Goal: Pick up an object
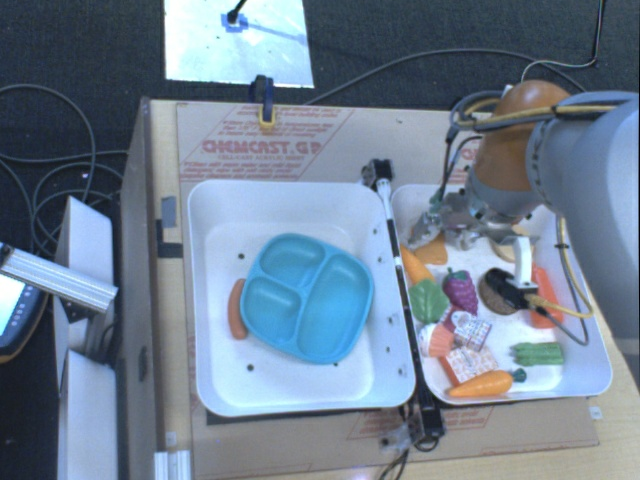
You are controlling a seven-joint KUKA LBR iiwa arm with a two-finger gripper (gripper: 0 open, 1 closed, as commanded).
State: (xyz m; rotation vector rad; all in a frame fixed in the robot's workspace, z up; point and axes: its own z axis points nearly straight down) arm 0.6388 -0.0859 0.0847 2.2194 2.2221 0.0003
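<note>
Crowding the right bin [598,363] are toy foods: purple grapes [460,290], a green leaf [428,300], a carrot [480,385]. The gripper [455,230] is lowered at the far end, presumably to pick among them; its grip cannot be made out. A blue plate [305,296] is kept in the left bin [215,268].

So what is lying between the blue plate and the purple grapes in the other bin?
In the camera view, between the blue plate and the purple grapes lie the bins' adjoining rims and a green leafy vegetable.
</note>
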